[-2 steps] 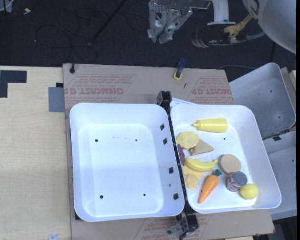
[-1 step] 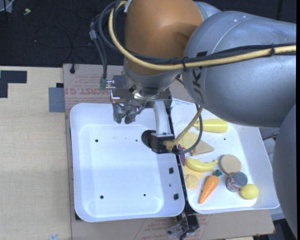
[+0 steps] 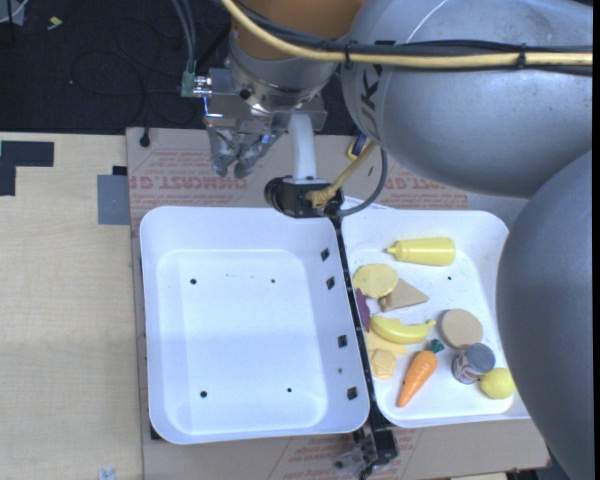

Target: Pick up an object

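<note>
Hand point(image 3: 238, 158) at upper centre of frame above the left bin point(image 3: 165, 268), grip state indiscernible, toy carrot point(image 3: 417, 376) in right bin point(image 3: 480, 230)

Single fixed camera above the bench point(image 3: 50, 318), looking down at a slant on the left bin point(image 3: 170, 268) and right bin point(image 3: 480, 233), set side by side mid-frame, with the arm point(image 3: 460, 78) near the lens, entering from the bench's right edge.
</note>
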Robot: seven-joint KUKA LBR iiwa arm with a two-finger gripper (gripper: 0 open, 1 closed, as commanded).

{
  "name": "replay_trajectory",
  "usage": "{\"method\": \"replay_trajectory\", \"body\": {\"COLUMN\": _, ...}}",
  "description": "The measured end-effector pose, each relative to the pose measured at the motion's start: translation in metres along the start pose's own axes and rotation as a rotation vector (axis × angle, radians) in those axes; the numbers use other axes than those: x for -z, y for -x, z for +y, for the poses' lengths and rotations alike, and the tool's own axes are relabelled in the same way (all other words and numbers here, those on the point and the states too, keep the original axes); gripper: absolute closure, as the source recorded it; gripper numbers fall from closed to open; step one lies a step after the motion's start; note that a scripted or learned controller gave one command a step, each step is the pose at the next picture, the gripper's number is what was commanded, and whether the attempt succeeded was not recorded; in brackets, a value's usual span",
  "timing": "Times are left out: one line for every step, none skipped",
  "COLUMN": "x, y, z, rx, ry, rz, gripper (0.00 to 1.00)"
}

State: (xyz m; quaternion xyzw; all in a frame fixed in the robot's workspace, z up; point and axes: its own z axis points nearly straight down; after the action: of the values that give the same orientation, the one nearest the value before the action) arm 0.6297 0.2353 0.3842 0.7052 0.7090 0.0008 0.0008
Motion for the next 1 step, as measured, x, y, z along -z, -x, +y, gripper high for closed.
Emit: {"method": "replay_trajectory", "body": {"x": 0.0573, "y": 0.0078, "z": 0.0146, "rx": -0.005, "ry": 0.0, "rz": 0.0, "gripper": 1.0}}
